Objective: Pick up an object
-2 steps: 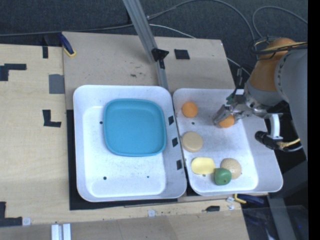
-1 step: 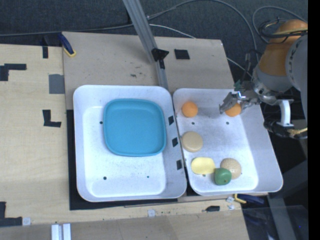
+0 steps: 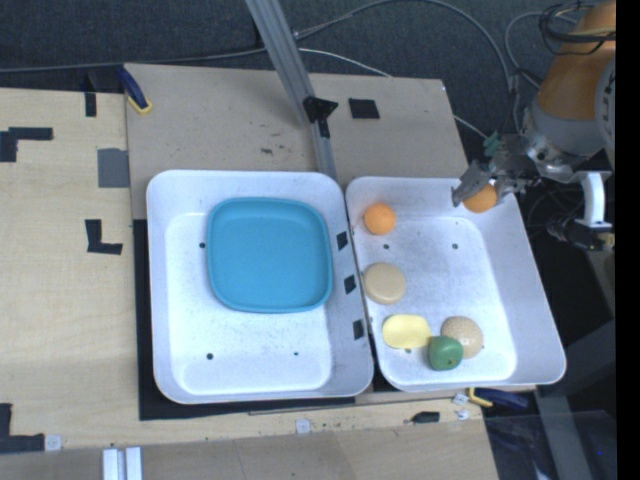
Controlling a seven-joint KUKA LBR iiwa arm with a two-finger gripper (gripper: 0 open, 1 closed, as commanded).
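My gripper [image 3: 477, 194] hangs over the far right corner of the right bin [image 3: 520, 268], shut on a small orange object [image 3: 483, 201] that shows between its fingers, raised above the bin's rim. Inside the right bin lie an orange ball [image 3: 378, 218] at the far left, a beige round piece [image 3: 384, 282] below it, and near the front a yellow piece [image 3: 405, 330], a green ball [image 3: 445, 353] and a tan round piece [image 3: 464, 333].
The left bin [image 3: 175, 298] holds a blue square plate [image 3: 268, 253]. A grey metal pole [image 3: 290, 58] slants down to the gap between the bins. Cables run behind the right bin. The arm's body [image 3: 575, 88] stands at the right edge.
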